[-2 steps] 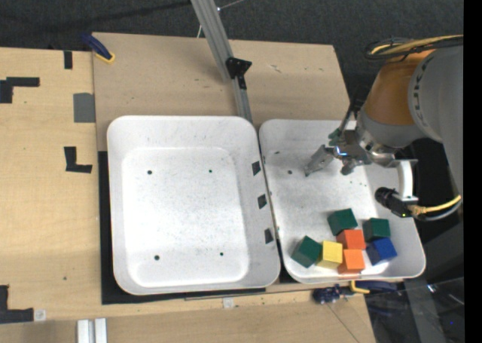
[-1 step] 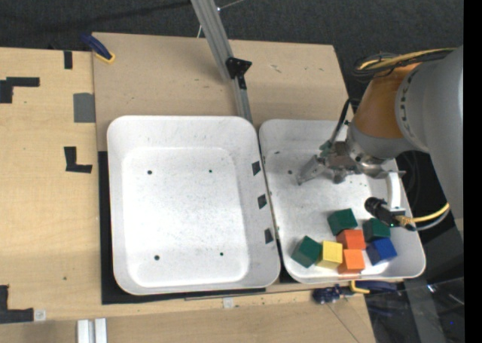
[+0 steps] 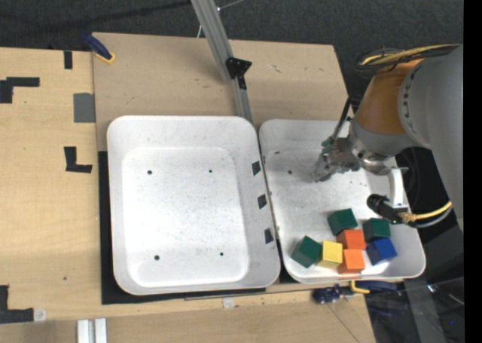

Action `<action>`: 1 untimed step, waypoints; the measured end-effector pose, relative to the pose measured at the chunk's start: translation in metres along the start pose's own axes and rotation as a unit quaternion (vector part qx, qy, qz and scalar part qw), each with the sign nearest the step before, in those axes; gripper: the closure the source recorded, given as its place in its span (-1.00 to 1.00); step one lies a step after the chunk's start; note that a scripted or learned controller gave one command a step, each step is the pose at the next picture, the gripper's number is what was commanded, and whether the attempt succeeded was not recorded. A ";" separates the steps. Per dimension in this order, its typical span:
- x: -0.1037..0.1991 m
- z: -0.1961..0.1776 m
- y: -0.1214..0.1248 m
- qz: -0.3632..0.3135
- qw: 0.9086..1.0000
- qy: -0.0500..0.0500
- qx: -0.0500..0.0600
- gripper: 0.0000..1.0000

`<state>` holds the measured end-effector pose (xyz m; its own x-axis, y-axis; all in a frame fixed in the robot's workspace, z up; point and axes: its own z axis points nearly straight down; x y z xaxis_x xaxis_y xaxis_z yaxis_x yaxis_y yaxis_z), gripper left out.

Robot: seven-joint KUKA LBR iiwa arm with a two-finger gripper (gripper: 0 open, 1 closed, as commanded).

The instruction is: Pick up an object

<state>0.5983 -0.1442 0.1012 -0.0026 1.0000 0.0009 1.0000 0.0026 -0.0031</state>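
My arm [image 3: 422, 108]: grey, with an orange band [image 3: 379, 104]
My tool [image 3: 331, 162]: dark grey metal
Bins [image 3: 120, 145]: white, finely speckled, with a few dark dots
Blocks [image 3: 348, 242]: two green, two orange, one yellow, one blue
Surface [image 3: 45, 206]: pale tan wood with black tape marks

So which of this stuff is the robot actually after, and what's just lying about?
For the job:
- blocks in the right bin: two green, yellow, two orange, two blue
- gripper

Lying about:
- left bin
- metal pole
- black tape marks
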 end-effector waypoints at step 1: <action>0.007 -0.059 0.007 0.000 1.000 -0.001 -0.004 1.00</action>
<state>0.6054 -0.1370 0.1602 -0.0025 1.0000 -0.0003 1.0000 0.0025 0.0050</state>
